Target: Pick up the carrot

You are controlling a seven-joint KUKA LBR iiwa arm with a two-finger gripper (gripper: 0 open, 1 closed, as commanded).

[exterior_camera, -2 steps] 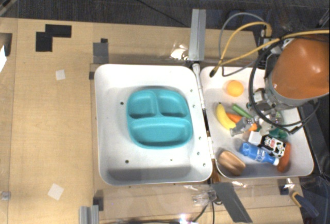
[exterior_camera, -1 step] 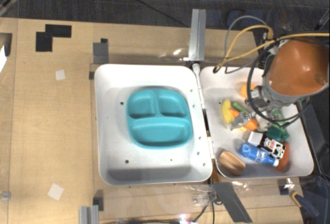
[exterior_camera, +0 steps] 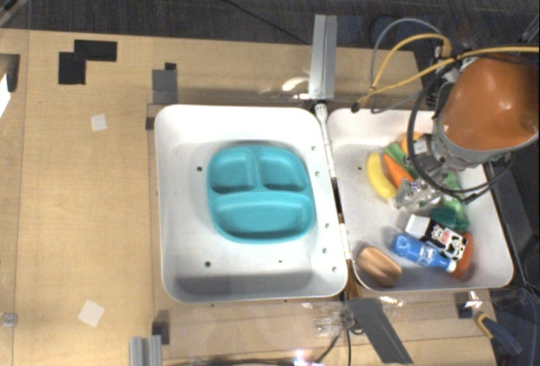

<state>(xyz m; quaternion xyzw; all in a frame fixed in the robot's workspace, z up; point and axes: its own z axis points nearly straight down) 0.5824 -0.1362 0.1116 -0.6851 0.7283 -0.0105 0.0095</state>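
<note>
The carrot (exterior_camera: 396,169) lies in the right bin (exterior_camera: 498,271), tucked just beside the banana (exterior_camera: 380,176) with something green (exterior_camera: 447,208) crowding its other side. It looks like a toy: light, stiff, smooth-skinned and probably slippery, so my call is to pinch across the thick middle of the orange body, not the tapering tip, where the jaws could skid off. The tight neighbours leave little room either side. Over it hangs the arm (exterior_camera: 485,107), reaching in from the right, wrist pointing steeply down, its orange band bulging toward the camera and cables looping behind. The gripper (exterior_camera: 415,194) sits low in the bin, right at the carrot's lower end, near or touching it. Spread or pressed together? I cannot tell; the jaws are a metallic blur under the wrist.
</note>
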